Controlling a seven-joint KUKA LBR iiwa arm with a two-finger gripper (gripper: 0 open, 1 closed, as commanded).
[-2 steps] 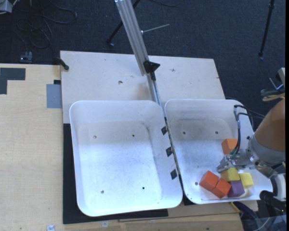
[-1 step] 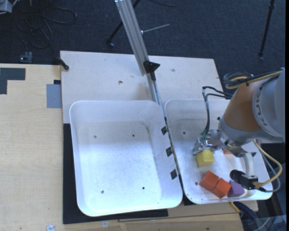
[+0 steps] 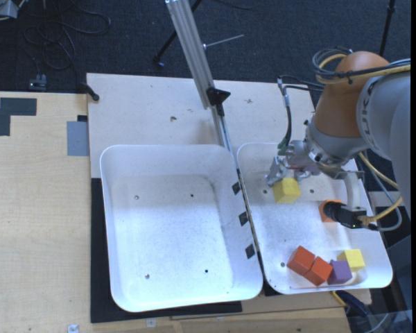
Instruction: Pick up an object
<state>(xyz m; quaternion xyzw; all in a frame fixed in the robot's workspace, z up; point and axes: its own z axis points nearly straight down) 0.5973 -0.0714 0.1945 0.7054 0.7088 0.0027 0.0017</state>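
- Gripper (image 3: 286,179) sits low over the upper left part of the right bin (image 3: 374,276), arm (image 3: 353,109) reaching in from the right.
- Yellow block (image 3: 287,190) lies directly under the fingertips, in that same bin near the divider. It looks caught at its top edge between the fingers, so my reading is that the pincer is pinching the block, though shallowly. I can't tell whether the block is off the floor or resting on it.
- Other candidates cluster in the bin's near right corner: two orange blocks (image 3: 309,263) touching each other, a purple block (image 3: 340,271) just beside them, a small yellow cube (image 3: 353,258) touching the purple one. All well apart from the gripper.
- An orange piece (image 3: 328,210) sits near the right wall, partly covered by a black cable fitting; shape unclear.
- Left bin (image 3: 125,186) holds nothing I can pick out except specks.
- Risk: the grip seems to catch just the top of the block. A fast lift could let it slip or rotate out, most likely dropping it near the divider.
- Risk: block appears slightly askew to the fingers; contact on corners rather than flat faces would weaken the hold.
- Risk: cables hanging by the wrist could brush the bin wall on the way up.
- Hard to read: fingertips are blurred and merge with the wrist hardware; contact surfaces are hidden by the gripper body.
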